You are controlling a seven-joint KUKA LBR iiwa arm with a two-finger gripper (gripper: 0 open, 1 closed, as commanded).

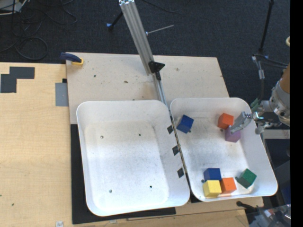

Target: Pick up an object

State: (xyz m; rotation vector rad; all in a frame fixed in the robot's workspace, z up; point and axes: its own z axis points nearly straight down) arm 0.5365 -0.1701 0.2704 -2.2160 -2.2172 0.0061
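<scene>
The jaws (240,122) are reaching into the right bin (265,162) from 3 o'clock, hovering just at the purple block (232,135) with the orange cube (225,120) at its 11 o'clock, the two touching or nearly so. I cannot tell whether the jaws are open or closed; nothing is showing between them. Risk — the neighbours being so tight, a finger is likely landing on the orange cube and shoving both aside. Also the bin wall is sitting near at 3 o'clock, cramping the approach.
</scene>
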